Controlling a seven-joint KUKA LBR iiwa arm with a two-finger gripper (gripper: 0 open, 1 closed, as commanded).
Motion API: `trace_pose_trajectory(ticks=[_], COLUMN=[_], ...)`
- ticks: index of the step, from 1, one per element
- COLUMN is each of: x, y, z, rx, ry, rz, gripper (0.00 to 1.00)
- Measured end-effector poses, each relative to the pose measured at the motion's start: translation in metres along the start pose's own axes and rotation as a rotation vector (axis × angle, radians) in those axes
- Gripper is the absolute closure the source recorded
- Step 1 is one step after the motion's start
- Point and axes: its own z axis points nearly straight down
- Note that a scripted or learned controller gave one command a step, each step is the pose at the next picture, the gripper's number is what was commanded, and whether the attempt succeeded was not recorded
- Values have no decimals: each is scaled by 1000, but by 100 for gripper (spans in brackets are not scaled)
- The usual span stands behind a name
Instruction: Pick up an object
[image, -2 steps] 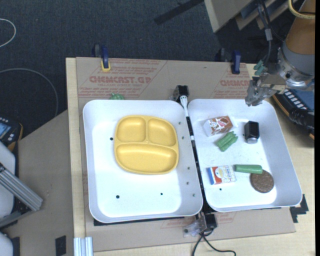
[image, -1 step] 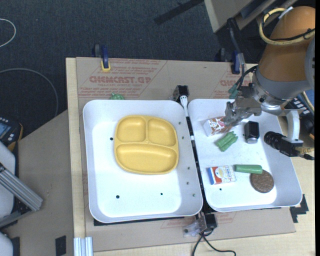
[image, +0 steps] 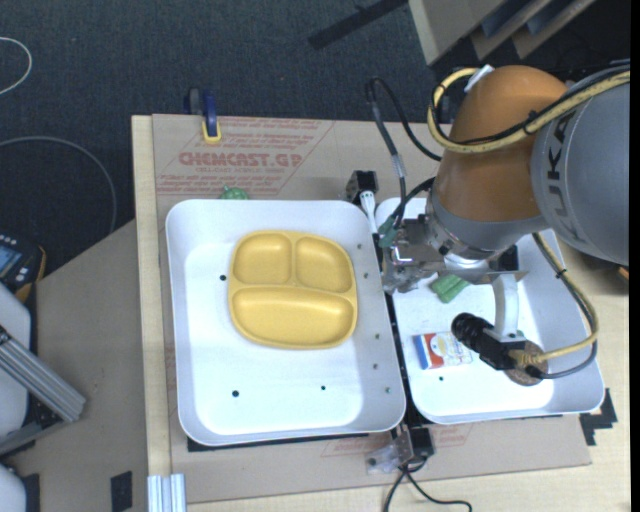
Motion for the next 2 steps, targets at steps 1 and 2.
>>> trace_pose_trajectory(ticks=[1, 2], x=[93, 90], y=[-17, -41], z=[-54, -170], rx=[-12, -20], ry=[0, 0], rz=[-2, 7], gripper=[100, 100])
